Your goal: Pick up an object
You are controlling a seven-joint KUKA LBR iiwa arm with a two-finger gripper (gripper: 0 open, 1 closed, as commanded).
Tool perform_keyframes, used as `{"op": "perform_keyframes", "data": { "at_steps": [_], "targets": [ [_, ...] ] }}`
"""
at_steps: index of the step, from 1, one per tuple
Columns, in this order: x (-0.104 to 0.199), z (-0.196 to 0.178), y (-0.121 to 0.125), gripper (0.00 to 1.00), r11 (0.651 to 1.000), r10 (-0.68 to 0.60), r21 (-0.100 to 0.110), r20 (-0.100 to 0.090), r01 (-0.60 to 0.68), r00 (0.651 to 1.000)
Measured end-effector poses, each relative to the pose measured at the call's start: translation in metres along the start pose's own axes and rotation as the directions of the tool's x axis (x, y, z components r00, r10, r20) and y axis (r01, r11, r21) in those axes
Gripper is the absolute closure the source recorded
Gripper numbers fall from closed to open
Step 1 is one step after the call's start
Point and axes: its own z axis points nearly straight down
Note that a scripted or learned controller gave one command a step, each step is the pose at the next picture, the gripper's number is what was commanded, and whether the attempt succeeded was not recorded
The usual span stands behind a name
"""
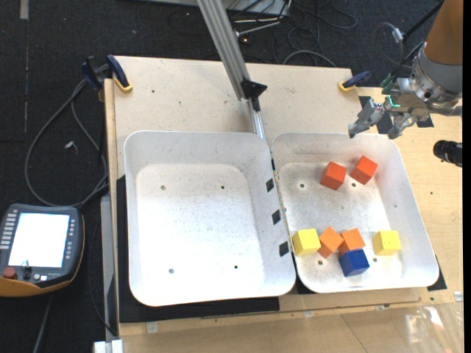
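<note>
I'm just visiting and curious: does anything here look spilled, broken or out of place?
Nothing stands out. The blocks, like the blue one, all lie inside the right bin, some bunched together. The gripper hovers above its far rim.

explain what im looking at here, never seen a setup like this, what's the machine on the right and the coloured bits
This is one photo from a camera fixed above a workbench, looking down at a slant. The machine at the right is a robot arm, grey with an orange band. Its grasping tip, the end effector, hangs above the back edge of the right bin, with nothing visible between its fingers. Two shallow white bins sit side by side. The right one holds small cubes: two orange cubes near the back, and nearer the front a cluster of a yellow cube, two more orange ones and a blue cube, with another yellow cube beside it. The handheld screen at far left looks like a control pad.
</note>
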Motion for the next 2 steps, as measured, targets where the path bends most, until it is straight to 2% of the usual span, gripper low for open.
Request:
{"op": "perform_keyframes", "data": {
  "at_steps": [1, 2],
  "targets": [
    [-0.037, -0.094, 0.000, 0.00, 1.000, 0.006, -0.011, 0.004, -0.006, 1.000],
    [0.009, 0.002, 0.031, 0.00, 1.000, -0.003, 0.007, -0.004, 0.003, 1.000]
  ]
}}
